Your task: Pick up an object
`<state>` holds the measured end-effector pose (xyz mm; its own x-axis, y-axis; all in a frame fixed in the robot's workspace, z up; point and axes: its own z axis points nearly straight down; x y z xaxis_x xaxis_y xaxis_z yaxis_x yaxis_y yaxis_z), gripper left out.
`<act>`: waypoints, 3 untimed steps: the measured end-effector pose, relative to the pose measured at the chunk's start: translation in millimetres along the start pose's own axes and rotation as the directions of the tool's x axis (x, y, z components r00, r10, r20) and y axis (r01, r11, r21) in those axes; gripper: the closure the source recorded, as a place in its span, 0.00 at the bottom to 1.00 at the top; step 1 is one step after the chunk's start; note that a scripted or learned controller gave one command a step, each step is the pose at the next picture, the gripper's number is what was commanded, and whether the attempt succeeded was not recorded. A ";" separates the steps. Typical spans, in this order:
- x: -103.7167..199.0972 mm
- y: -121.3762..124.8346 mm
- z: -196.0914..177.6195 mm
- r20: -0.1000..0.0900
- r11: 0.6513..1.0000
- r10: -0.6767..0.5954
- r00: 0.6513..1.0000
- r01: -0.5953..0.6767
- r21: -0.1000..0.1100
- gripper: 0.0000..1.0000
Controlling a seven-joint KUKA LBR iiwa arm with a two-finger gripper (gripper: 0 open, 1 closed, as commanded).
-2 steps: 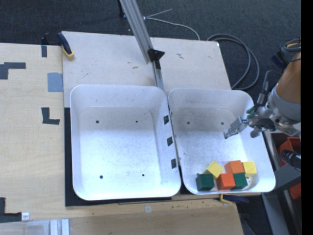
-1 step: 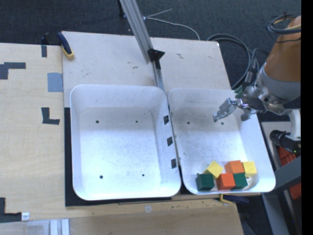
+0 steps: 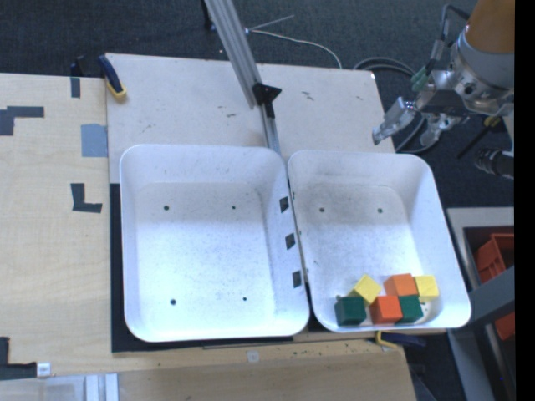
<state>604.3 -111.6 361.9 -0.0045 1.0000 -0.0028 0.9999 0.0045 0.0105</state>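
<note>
Several small blocks lie clustered in the near corner of the right bin (image 3: 418, 192): a yellow block (image 3: 367, 288), an orange block (image 3: 401, 284), a second yellow block (image 3: 427, 286), a dark green block (image 3: 351, 311), an orange-red block (image 3: 386, 309) and a green block (image 3: 410, 308). My gripper (image 3: 410, 132) hangs above the far right corner of that bin, well away from the blocks. Its fingers (image 3: 390, 129) are spread apart with nothing between them.
The left bin (image 3: 201, 161) sits beside the right one, sharing a middle wall. A slanted metal rail (image 3: 238, 40) rises from behind the bins. A blue and yellow clamp (image 3: 111, 77) lies at the far left of the board. Cables run behind the right bin.
</note>
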 end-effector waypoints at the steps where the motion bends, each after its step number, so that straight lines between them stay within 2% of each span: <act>1: -33.7 -93.4 112.1 -0.004 1.000 0.009 1.000 -0.009 0.023 0.00; 2: 9.9 -51.1 76.5 -0.003 1.000 -0.003 1.000 0.003 0.007 0.00; 3: -3.3 -112.9 174.7 -0.005 1.000 0.007 1.000 -0.007 0.023 0.00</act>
<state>493.3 -115.8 186.0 0.0022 1.0000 0.0019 0.9999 -0.0022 -0.0127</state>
